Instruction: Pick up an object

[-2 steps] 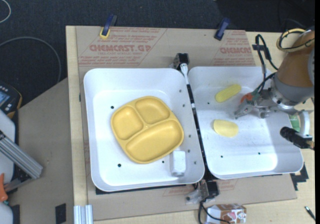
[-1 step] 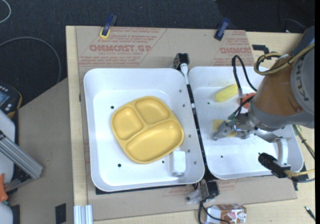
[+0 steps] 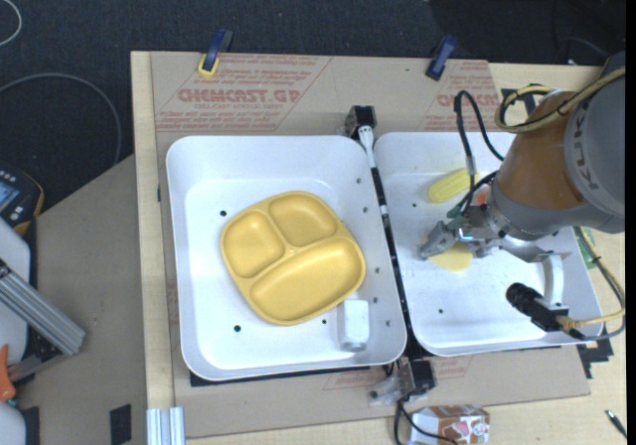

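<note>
Reaching in from the right of the frame, the grey arm with its orange band [image 3: 542,160] holds its gripper [image 3: 444,240] low inside the right bin [image 3: 437,319], toward the middle of that bin. The metal fingers [image 3: 434,243] point to the left, and I cannot tell how far apart they stand, nor whether anything sits between them. A small pale yellow piece [image 3: 453,260] lies on the bin floor just below the fingertips, touching or nearly touching them. A second yellow object [image 3: 447,185] rests further up in the same bin, near the gripper but apart from it, just beside the black cable that runs down the arm. In the left bin [image 3: 199,175] a yellow divided plate [image 3: 290,256] lies in the centre, with a small white object [image 3: 355,324] at its lower right edge.
</note>
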You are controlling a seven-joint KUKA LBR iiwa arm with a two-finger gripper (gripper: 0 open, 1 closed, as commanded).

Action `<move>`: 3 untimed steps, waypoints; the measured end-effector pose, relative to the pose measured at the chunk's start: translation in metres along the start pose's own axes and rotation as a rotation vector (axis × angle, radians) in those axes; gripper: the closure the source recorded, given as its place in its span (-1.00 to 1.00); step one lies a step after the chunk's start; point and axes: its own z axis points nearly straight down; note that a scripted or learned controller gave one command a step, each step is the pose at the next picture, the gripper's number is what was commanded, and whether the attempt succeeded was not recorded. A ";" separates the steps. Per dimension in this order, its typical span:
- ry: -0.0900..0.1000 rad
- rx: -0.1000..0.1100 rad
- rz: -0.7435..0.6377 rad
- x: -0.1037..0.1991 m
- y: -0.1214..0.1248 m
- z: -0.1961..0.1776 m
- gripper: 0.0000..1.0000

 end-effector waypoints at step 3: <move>0.002 0.010 -0.008 0.256 -0.059 -0.293 -1.00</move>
